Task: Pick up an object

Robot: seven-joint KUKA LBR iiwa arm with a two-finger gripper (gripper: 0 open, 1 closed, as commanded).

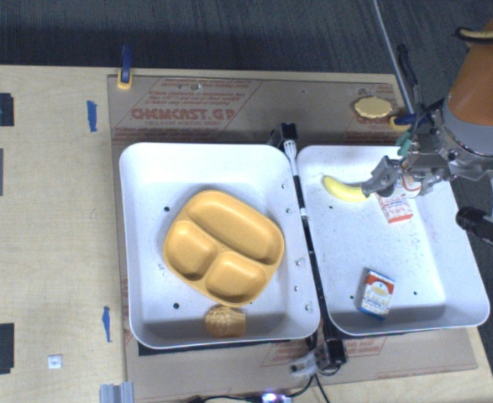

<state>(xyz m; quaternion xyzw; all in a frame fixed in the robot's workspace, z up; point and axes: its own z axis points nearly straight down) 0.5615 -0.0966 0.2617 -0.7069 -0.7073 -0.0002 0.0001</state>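
Observation:
A yellow banana (343, 189) lies at the back left of the right bin (460, 305). My gripper (401, 181) hangs over the back of that bin, just right of the banana, and its left finger (380, 178) reaches the banana's right end. The fingers stand apart, so the gripper is open with nothing held between them. A small red-and-white packet (398, 211) lies on the bin floor right under the gripper. A small blue, white and orange box (375, 294) rests near the bin's front edge.
The left bin (141, 225) holds a large yellow divided tray (222, 246) and a brown round object (226, 320) at its front wall. A tan disc (374, 107) lies on the cardboard behind the right bin. A black divider (301, 217) runs between the bins.

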